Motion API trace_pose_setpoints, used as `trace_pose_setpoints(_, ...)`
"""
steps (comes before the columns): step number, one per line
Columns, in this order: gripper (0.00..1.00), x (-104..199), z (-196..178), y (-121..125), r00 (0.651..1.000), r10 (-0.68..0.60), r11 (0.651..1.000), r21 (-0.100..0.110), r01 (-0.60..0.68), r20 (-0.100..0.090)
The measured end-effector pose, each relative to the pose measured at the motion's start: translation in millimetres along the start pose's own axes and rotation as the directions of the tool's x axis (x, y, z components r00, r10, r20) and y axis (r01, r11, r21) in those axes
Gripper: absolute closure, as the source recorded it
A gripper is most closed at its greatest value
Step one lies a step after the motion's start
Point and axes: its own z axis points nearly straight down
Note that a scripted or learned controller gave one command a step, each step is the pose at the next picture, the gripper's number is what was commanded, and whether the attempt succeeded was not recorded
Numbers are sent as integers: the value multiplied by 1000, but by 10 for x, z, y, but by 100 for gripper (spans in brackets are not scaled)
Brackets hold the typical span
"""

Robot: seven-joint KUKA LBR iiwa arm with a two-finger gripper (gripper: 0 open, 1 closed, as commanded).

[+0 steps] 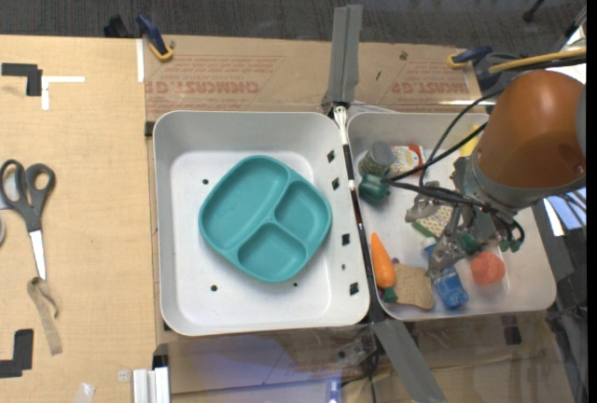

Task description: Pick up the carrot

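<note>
The carrot [381, 261] is small and orange with a green tip. It lies along the left wall of the right bin [536, 298], near the front. My gripper [451, 248] hangs low over the middle of that bin, to the right of the carrot and clear of it. It sits among cables, just above a blue block [451, 290]. Nothing shows held in it. The arm's orange band [535, 132] covers the bin's right side.
Beside the carrot lies a tan bread slice [413, 287]. A red-orange ball [488, 269] sits further right. A grey-green can [378, 159] and a teal piece [373, 190] stand at the back left. The left bin [177, 233] holds a teal divided plate [266, 218].
</note>
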Motion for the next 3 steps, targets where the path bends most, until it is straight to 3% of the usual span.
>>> trace_pose_setpoints(1, 0, 103, 549, -49, 998, 59, 998, 1, -59, 6)
trace_pose_setpoints(2, 0, 293, 463, 30, 999, 44, 999, 0, -44, 1)
trace_pose_setpoints(3, 0, 335, 436, -994, 988, 154, 988, 1, -154, 2)
